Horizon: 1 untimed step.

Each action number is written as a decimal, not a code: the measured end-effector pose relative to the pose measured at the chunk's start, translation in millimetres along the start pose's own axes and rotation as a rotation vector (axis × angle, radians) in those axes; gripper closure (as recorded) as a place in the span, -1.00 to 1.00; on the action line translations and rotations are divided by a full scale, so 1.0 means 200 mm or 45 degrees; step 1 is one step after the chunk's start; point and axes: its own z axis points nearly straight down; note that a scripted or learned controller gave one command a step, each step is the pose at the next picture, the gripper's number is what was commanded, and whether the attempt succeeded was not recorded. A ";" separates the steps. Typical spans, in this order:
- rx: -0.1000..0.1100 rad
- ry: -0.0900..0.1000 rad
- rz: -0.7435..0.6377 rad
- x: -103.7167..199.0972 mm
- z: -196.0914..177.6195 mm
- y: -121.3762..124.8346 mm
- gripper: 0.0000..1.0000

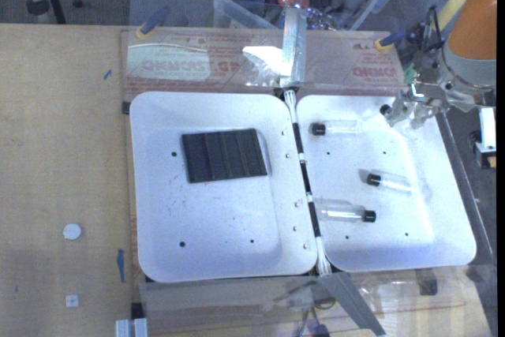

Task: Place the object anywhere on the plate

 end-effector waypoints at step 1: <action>-0.007 0.003 0.101 0.39 0.54 -0.20 1.00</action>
